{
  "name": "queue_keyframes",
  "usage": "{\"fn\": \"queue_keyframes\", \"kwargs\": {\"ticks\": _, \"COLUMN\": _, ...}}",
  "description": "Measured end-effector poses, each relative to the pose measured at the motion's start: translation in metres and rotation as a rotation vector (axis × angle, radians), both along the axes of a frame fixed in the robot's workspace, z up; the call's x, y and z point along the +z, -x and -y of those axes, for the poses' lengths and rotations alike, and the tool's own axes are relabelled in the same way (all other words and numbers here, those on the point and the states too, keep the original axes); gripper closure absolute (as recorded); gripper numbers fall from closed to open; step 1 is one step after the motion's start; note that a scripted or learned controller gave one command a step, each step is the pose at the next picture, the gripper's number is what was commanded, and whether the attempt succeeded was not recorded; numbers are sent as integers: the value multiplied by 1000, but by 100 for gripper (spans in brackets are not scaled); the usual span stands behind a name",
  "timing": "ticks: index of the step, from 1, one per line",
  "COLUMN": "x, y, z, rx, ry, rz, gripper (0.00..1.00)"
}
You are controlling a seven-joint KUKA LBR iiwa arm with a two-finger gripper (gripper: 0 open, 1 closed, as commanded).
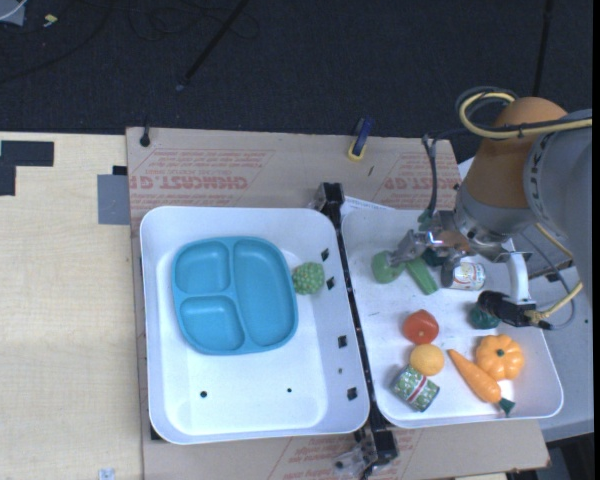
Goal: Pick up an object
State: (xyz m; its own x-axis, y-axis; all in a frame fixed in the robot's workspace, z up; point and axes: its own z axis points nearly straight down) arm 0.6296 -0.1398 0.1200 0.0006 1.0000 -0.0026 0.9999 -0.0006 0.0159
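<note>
Green toy vegetable (408, 268) sits under our gripper (427, 245), finger spread unclear; we judge the approach underway, descent and closing next.

Glossy, seemingly plastic blue tray (234, 296)

Bench (50, 308), pale wood top. Brown cardboard sheet (240, 173) lies flat on it, printed lettering showing. Two shallow white bins sit side by side on the sheet: left bin (165, 388), right bin (380, 358), inner rims touching. Grey patch (111, 197) near the sheet's left edge.
</note>
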Motion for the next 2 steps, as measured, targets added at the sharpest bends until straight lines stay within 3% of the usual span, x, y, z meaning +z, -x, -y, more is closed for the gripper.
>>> {"fn": "queue_keyframes", "kwargs": {"ticks": 1, "x": 9, "y": 0, "z": 1, "rx": -2, "ry": -1, "rz": -3, "gripper": 100}}
{"fn": "queue_keyframes", "kwargs": {"ticks": 2, "x": 72, "y": 2, "z": 2, "rx": 1, "ry": -2, "rz": -12, "gripper": 100}}
